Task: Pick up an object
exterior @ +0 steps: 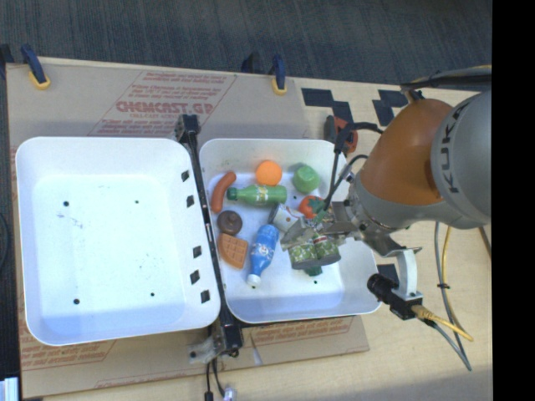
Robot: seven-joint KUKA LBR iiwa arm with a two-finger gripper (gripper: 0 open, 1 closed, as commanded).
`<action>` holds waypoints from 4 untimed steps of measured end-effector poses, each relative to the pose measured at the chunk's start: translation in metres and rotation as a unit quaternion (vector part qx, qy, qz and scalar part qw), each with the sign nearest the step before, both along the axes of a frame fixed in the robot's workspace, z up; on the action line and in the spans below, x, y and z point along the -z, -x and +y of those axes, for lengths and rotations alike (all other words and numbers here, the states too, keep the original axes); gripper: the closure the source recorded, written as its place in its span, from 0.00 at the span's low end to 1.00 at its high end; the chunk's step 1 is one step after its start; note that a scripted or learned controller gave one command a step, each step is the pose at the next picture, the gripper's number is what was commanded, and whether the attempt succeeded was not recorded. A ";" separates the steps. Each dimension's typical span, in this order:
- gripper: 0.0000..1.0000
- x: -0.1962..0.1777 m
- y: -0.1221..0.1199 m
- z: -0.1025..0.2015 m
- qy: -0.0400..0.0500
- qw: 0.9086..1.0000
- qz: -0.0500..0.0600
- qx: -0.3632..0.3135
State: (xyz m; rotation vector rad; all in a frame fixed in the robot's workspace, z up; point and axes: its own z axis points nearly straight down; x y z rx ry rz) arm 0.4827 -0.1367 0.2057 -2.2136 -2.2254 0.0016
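Observation:
The right bin (355, 303) holds several toy foods. An orange ball (268, 172) and a green round piece (306, 177) lie at its far side. A green bottle (258, 195) lies beside a red sausage (221, 190). Nearer the divider sit a brown disc (229, 221), a waffle (233, 250) and a blue bottle (262, 253). My gripper (311, 236) reaches in from the right and hangs low over a dark green patterned item (314, 256). A small red piece (311, 206) shows just behind the gripper. The wrist hides the bin's right side.
The left bin (100, 241) stands beside the right one, with a black clip rail (201, 224) between them. The arm's orange band (405, 161) overhangs the right bin's far right corner. Cables (443, 307) trail over the bench at the right.

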 end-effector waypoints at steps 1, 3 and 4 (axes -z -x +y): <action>0.00 0.097 -0.063 -0.028 0.002 1.000 -0.009 0.000; 1.00 0.026 -0.129 0.006 0.000 1.000 -0.001 0.000; 1.00 -0.029 -0.159 0.001 0.001 1.000 -0.001 0.000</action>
